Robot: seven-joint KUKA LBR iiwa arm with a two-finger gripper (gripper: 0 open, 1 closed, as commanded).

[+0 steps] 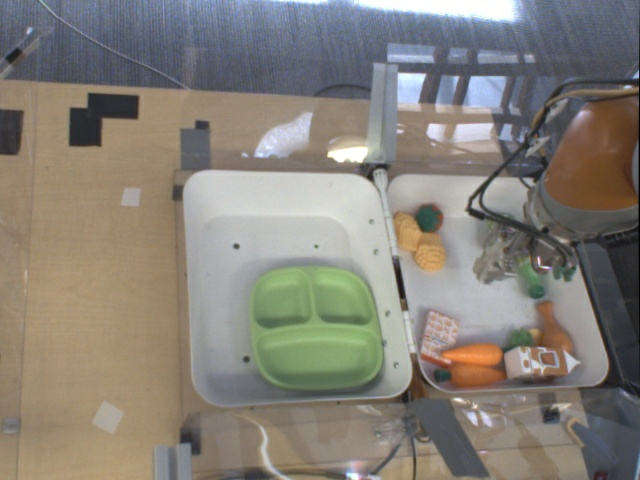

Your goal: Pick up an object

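Note:
My gripper (500,261) hangs low in the right bin (470,298), near its right wall, under the arm's orange band (597,163). A small green object (535,287) lies just right of the gripper, partly hidden by it, and I cannot tell whether it is touched. Left of the gripper sit two yellow corn pieces (430,256) and a dark green and red ball (430,216). Along the bin's front edge lie two orange carrots (472,355), a pink patterned packet (440,330), a white carton (540,364) and a brown bottle (553,330).
The left bin (230,218) holds a green divided plate (316,326). A ridge (392,258) separates the two bins. Cables (510,168) loop from the arm over the right bin's back corner. A metal post (380,118) stands behind the bins.

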